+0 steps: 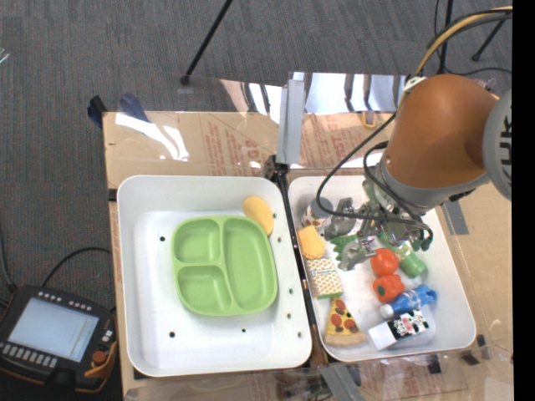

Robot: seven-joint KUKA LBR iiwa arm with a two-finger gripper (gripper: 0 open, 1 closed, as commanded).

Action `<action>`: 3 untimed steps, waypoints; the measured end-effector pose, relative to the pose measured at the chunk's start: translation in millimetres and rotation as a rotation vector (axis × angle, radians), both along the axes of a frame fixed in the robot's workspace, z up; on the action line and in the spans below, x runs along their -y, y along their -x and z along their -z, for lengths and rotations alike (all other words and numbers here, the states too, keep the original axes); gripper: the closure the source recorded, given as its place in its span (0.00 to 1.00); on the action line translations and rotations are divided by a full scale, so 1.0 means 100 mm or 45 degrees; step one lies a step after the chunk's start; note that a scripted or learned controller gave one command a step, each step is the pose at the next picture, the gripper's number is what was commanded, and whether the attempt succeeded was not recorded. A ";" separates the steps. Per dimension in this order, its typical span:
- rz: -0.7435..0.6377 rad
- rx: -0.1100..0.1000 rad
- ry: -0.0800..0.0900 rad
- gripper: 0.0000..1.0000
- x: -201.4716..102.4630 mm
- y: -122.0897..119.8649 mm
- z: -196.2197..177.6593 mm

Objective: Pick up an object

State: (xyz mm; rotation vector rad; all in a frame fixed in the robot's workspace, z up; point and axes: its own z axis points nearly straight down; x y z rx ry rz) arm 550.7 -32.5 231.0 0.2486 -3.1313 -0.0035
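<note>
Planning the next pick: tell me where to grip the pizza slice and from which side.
Grip the pizza slice across its narrower upper part, coming straight down from above. It lies flat in the right bin, with the bin wall just below its crust and a checkered piece just above.

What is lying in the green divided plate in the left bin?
Nothing shows in the green three-compartment plastic plate; all compartments look bare. A yellow banana-like toy lies just outside its upper right rim. What is beneath the plate is covered.

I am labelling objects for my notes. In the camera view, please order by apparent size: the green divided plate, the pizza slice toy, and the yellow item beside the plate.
1. green divided plate, clearly largest.
2. pizza slice toy and yellow item: these look similar, so I do not rank them.
</note>
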 end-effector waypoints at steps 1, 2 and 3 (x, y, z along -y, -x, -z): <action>0.087 -0.010 0.001 1.00 0.15 0.59 0.47; 0.085 -0.004 0.001 0.00 0.15 0.58 0.46; 0.031 -0.003 0.000 0.00 0.54 0.70 1.45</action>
